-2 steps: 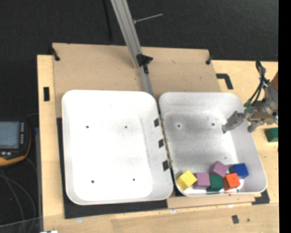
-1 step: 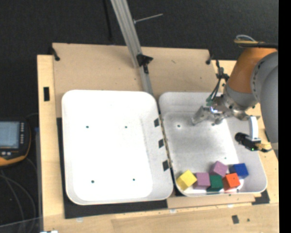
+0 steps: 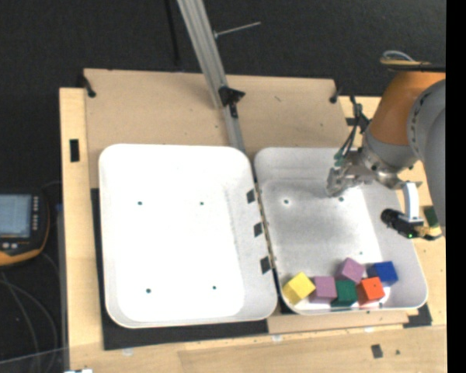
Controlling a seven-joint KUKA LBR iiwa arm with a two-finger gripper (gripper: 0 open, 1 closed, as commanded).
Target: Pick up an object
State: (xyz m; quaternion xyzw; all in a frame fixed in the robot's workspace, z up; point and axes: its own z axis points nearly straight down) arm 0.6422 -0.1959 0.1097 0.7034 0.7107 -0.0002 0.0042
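Several small blocks lie along the near edge of the right bin (image 3: 311, 224): a yellow block (image 3: 300, 287), a light purple block (image 3: 325, 287), a green block (image 3: 346, 291), an orange block (image 3: 371, 290), a blue block (image 3: 384, 272) and another purple block (image 3: 352, 270). My gripper (image 3: 340, 183) hangs over the far part of the right bin, well away from the blocks. Nothing is visible between its fingers.
The left bin (image 3: 179, 231) sits beside the right one. A slanted metal pole (image 3: 210, 61) crosses the back of the bench. A handheld device (image 3: 12, 220) lies off the bench at the left.
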